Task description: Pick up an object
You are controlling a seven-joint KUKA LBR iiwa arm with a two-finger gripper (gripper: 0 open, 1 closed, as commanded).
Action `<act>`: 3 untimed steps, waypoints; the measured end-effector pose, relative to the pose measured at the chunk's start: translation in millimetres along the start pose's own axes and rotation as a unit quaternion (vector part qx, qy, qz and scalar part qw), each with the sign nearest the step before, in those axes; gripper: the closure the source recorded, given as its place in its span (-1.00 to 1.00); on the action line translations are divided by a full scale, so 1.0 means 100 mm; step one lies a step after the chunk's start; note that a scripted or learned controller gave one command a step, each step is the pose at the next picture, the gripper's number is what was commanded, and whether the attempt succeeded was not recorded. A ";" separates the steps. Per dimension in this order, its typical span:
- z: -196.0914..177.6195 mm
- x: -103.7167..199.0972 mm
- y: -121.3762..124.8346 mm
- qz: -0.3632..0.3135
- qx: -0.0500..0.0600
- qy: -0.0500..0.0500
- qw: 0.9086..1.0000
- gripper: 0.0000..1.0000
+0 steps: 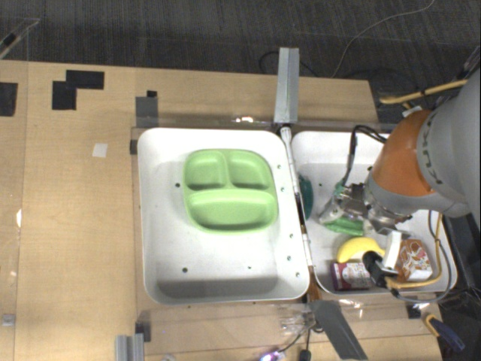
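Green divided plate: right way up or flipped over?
Right way up: the green divided plate lies flat in the left bin, its three compartments facing upward.

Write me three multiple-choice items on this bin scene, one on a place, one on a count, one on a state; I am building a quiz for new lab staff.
1. Where does the green divided tray lie?
A. In the left bin
B. In the right bin
C. On the floor

2. How many compartments does the tray have?
A. One
B. Three
C. Six

3. How does the tray sit?
A. On edge against a wall
B. Upside down
C. Flat, hollows facing up

Answers:
1. A: it rests on the floor of the left bin, while the arm works over the right bin.
2. B: two small hollows sit above one wide hollow.
3. C: all three hollows show open to the camera.
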State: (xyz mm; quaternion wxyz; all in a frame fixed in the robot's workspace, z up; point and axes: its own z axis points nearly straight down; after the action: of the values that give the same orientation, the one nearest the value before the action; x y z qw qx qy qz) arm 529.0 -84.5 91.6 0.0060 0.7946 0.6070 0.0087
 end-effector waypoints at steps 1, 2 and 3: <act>-0.10 0.01 0.01 0.000 -0.001 0.001 1.000 1.00; -1.21 0.68 0.04 0.007 0.008 -0.003 1.000 1.00; -1.64 0.88 0.47 -0.063 0.009 -0.003 0.998 1.00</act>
State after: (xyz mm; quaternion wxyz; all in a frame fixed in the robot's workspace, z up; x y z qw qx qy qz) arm 594.0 -12.3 257.4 0.0012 0.7551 0.6556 0.0009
